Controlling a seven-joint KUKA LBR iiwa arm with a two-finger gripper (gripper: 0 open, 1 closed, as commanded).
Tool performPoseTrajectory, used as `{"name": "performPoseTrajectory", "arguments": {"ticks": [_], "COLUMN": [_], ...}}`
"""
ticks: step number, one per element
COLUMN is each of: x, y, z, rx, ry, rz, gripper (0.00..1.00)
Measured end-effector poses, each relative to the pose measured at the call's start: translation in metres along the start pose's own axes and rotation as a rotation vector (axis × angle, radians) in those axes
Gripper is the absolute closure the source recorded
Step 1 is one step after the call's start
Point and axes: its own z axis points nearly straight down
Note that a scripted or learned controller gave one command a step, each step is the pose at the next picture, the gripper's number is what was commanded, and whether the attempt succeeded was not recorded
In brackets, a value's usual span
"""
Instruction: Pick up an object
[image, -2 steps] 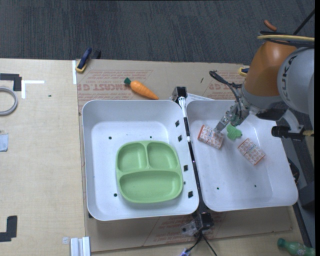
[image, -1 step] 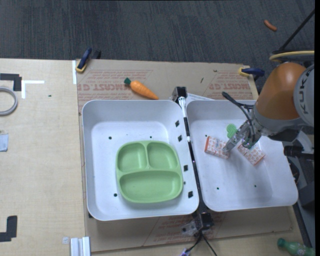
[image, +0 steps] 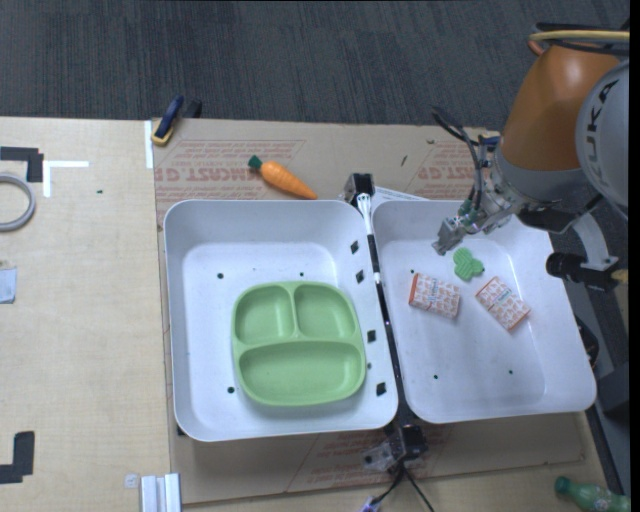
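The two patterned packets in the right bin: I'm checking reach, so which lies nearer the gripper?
The left packet, beside the bin divider, lies nearer the gripper; the right packet sits farther toward the arm side.

The gripper (image: 452, 236) hung over the right bin (image: 560, 385), just above a small green piece (image: 467, 265). Two patterned packets (image: 435, 296) (image: 502, 303) lay near it, while a green divided plate (image: 298, 343) sat in the left bin (image: 200, 300). A toy carrot (image: 284, 178) rested behind on the cardboard.

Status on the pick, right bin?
Claw low over right bin, nothing visibly held. Green piece just beside it, two patterned packets nearby. Nothing blocking.
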Motion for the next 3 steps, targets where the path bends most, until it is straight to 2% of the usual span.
{"name": "performPoseTrajectory", "arguments": {"ticks": [1,2,3], "x": [0.000,-0.049,-0.059], "y": [0.000,-0.049,-0.031], "z": [0.000,0.075,0.114], "rx": [0.000,0.000,-0.003], "ry": [0.000,0.000,-0.001], "rz": [0.000,-0.058,-0.114], "gripper": [0.00,0.00,0.00]}}
